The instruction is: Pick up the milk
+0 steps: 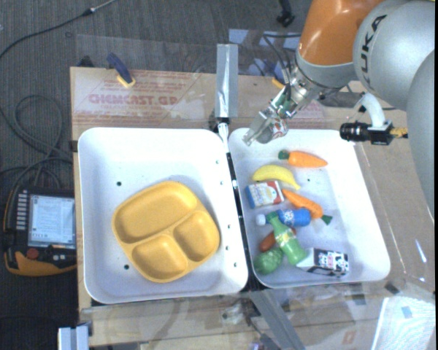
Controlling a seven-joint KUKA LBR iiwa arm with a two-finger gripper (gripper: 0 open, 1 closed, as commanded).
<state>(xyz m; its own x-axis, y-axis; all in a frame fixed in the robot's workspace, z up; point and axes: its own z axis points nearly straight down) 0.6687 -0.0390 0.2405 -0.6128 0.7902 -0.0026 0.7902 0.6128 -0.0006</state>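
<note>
Two small cartons lie in the right bin (371, 217). One is black and white with a cow-like pattern (329, 262), on its side near the front right corner. The other is red and white (265, 194), near the bin's left wall, just below a yellow banana (274, 173). I cannot tell which one is the milk. My gripper (269, 130) hangs over the back left corner of the right bin, well behind both cartons. Something small with red and white shows at its tip; I cannot tell what it is.
The right bin also holds two carrots (304, 159) (304, 203), a blue bottle (293, 216), a green bottle (288, 243) and a green vegetable (268, 261), all crowded together. A yellow divided plate (166, 230) lies in the left bin (102, 159).
</note>
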